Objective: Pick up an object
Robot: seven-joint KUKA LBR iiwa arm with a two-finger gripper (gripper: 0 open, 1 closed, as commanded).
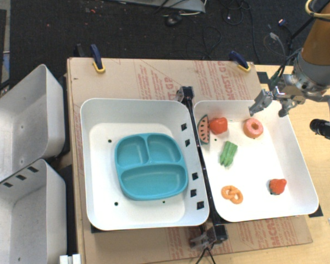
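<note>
Counter (132,76): brown board carrying two white bins.
Left bin (93,147): teal divided plate (151,165).
Pincer (272,104): fingers apart, clamped on nothing, above right bin (297,164), near pink donut (253,128).

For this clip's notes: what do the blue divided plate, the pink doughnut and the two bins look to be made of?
Blue divided plate: likely moulded plastic, with an even teal colour, rounded compartment ridges and a soft sheen. Pink doughnut: probably a plastic or rubber toy, uniform in colour with a smooth look; too small to tell which. Left bin and right bin: seemingly thin formed white plastic, with rounded corners and a matte finish.
</note>
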